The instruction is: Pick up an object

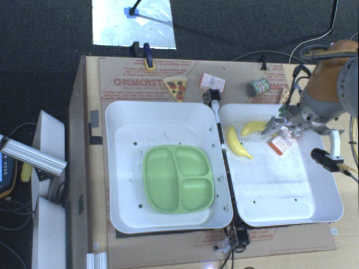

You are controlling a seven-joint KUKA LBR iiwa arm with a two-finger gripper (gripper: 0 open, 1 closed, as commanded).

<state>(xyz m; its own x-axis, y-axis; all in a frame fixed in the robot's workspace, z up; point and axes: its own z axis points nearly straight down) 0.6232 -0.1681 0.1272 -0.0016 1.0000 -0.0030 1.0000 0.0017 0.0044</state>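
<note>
i reach in from the right, and my gripper (285, 129) sits low over the upper part of the right bin (291, 206), right above a small white and orange packet (280, 144). whether my gripper is apart or together i cannot tell; the metal parts blur into the packet from this slant, and i see nothing plainly held.

the packet lies near the bin's far wall, just under me. to its left are two yellow pieces: a banana (238, 143) lying at a slant close to the divider between the bins, and a second yellow curved piece (253, 128) just beside it, nearer the far wall. they sit near each other, but i cannot say whether they touch.

i judge the packet to be light and thin, probably a soft or papery sachet that will flex and may slide on the smooth white floor. it offers little height, so i would want to come down on its narrow width and pinch across it, not along its length. the banana looks like a light plastic toy, stiff and a bit slick, best taken across its middle where it is thickest.

the left bin (129, 116) holds a green divided plate (178, 178), wide and flat, a poor thing for me to pinch.
</note>
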